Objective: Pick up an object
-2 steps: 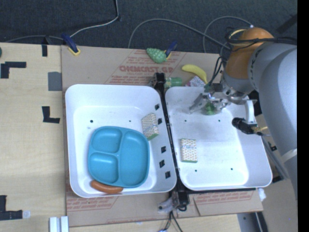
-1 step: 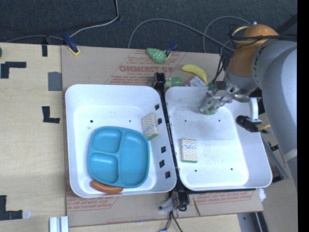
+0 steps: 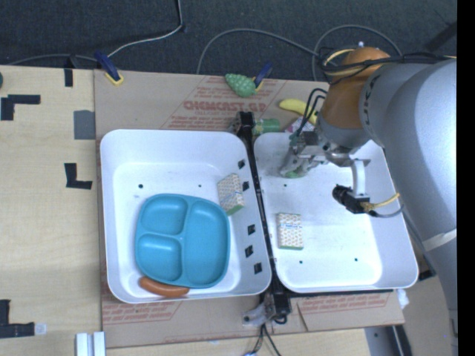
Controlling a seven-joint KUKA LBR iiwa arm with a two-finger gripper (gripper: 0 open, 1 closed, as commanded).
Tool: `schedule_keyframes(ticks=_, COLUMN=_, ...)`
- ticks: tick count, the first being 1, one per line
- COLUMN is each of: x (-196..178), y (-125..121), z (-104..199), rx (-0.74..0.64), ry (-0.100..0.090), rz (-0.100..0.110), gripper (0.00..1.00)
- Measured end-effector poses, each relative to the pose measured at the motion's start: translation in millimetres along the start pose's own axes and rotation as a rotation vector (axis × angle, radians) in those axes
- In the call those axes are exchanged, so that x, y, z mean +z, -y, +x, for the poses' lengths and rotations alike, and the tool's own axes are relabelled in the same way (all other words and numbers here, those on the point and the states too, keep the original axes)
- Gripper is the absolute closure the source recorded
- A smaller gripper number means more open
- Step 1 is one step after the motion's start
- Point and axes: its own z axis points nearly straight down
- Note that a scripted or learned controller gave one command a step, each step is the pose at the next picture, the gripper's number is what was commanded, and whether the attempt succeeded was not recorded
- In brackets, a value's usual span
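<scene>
Left bin, one: shallow, white, sitting on a cardboard sheet on the bench. It is holding three items.

- Blue divided plate, one, three compartments, lying flat in the lower middle of the bin.
- Orange sausage-shaped piece, one, lying just below the plate against the bin's near wall, its long axis running nearly left to right.
- Small patterned box, one, sitting tilted by the bin's right wall, just above the plate's upper right corner.

The upper left part of this bin's floor is lying open.

Right bin, one: same make, adjoining the left bin along a shared middle edge.

- Patterned box, one, lying flat on the left half of the floor, its long axis running roughly top to bottom, well clear of every wall.
- Hand, one, reaching down into the upper left corner, close to the far wall and the middle edge. Something pale green is showing at its tip; whether the hand is gripping it, or standing open or closed, cannot be told.

The lower right floor of this bin is lying open.

Behind the bins, on the cardboard: one green knobbly object and one yellow banana-shaped piece.
</scene>
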Motion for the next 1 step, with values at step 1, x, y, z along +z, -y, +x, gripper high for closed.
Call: schedule_keyframes(ticks=1, x=-93.8, y=54.1, z=11.8, rx=0.001, ry=-0.005, rz=0.015, gripper=1.00)
